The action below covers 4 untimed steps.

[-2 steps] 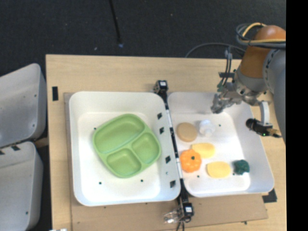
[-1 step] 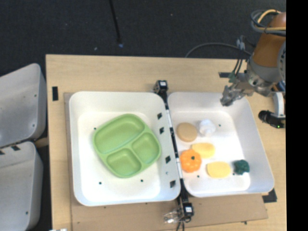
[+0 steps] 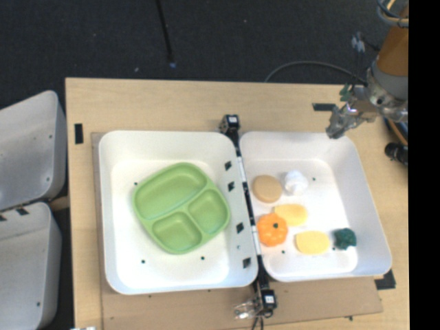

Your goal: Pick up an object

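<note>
**Six objects in the right bin, all lying down-left of your gripper**

Six small things sit in the right bin (image 3: 357,163), and your gripper (image 3: 338,128) hangs above that bin's far right corner, close to the rim. Nothing is between the fingers; whether they stand apart or together you cannot tell at this size, so check before you commit.

Everything you could pick lies the same way from the gripper: toward the near edge of the bench and leftward in the picture. Closest are the white lump (image 3: 295,181) and, touching its left side, the tan disc (image 3: 267,188). Farther along the same line come the upper yellow piece (image 3: 291,214) and the orange pumpkin (image 3: 272,230), which touch each other. Almost straight below the gripper, near the bin's front right corner, the lower yellow piece (image 3: 312,242) lies with its long axis running left to right, and the dark green object (image 3: 344,238) sits just beside its right end.

The green divided plate (image 3: 181,207) fills the left bin (image 3: 117,184), well apart from the gripper and across the divider (a long reach, and an awkward shape to pinch).

My judgement: the dark green object has the most free space round it, so a descent there risks the fewest collisions. The pumpkin is crowded against both a neighbour and the bin's left wall.
</note>
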Available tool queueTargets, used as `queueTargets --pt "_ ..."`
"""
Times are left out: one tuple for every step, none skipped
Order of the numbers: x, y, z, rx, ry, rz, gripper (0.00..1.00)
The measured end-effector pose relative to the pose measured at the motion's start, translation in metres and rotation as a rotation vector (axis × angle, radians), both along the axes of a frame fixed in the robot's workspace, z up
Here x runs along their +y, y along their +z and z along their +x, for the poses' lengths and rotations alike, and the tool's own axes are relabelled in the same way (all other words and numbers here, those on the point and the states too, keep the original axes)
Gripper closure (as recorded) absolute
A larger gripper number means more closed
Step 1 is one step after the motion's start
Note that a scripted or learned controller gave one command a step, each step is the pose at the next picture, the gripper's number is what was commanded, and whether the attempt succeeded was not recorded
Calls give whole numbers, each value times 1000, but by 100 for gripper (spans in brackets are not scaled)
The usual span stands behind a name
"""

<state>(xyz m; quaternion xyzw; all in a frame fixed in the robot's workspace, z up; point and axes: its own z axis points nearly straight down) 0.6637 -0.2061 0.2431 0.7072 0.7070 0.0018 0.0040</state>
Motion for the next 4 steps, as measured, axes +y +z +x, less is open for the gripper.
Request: queueTargets --pt "43 11 -20 6 5 3 100" --pt "88 17 -34 8 6 4 100" --pt "143 8 -53 9 6 4 100" --pt "189 -3 -69 10 6 4 100"
